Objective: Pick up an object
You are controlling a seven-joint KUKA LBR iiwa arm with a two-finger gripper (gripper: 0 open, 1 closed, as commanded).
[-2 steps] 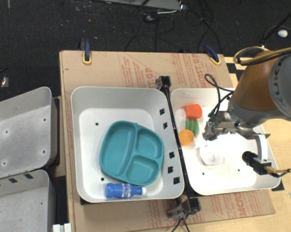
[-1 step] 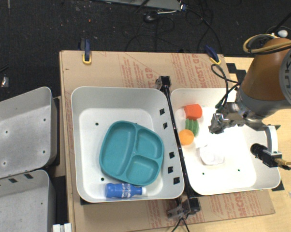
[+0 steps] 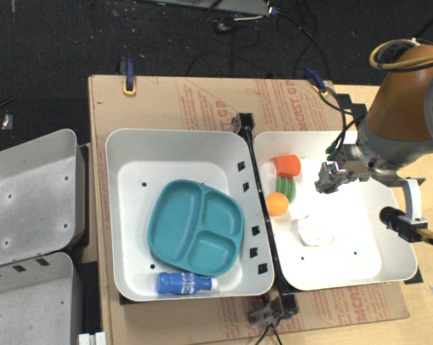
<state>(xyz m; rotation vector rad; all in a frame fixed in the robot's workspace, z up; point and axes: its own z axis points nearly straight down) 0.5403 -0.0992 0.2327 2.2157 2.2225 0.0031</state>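
Note:
In the right bin [image 3: 360,264] an orange-red block [image 3: 288,165] lies near the far left corner. A green object [image 3: 285,186] sits just below it, then an orange ball [image 3: 277,204]. A white round object [image 3: 315,231] rests near the bin's middle. My gripper [image 3: 327,180] hangs over the right bin, to the right of the block and the green object and above the white one. Nothing shows between its fingers. In the left bin [image 3: 130,164] lie a teal divided plate [image 3: 196,226] and a blue bottle [image 3: 184,284] by the near wall.
A black divider [image 3: 256,192] with clamps runs between the bins. The bins sit on a cardboard sheet [image 3: 195,106]. Cables [image 3: 339,103] cross the far right. White panels [image 3: 29,192] lie to the left of the bench.

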